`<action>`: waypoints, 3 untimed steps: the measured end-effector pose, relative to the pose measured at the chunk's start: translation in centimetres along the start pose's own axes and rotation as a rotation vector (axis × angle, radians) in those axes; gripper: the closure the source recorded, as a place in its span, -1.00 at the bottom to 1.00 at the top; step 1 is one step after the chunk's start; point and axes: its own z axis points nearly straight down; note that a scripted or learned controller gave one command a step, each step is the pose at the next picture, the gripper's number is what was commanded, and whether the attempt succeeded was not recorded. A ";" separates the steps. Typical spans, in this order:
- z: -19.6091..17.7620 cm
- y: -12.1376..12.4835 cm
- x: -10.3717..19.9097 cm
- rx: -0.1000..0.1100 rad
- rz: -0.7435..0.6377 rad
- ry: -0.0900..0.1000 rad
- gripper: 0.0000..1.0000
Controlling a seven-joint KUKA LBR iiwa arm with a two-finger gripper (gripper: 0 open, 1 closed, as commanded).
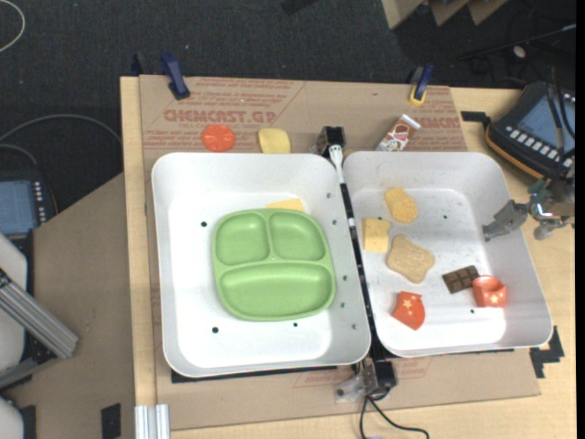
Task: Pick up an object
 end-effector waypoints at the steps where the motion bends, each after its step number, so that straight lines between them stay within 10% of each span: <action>1: 13.8 -2.1 -0.7 0.008 -0.001 0.010 -1.00; 2: 12.1 -1.9 -1.0 -0.001 0.000 0.001 1.00; 3: 10.0 4.3 6.8 -0.007 -0.009 0.000 1.00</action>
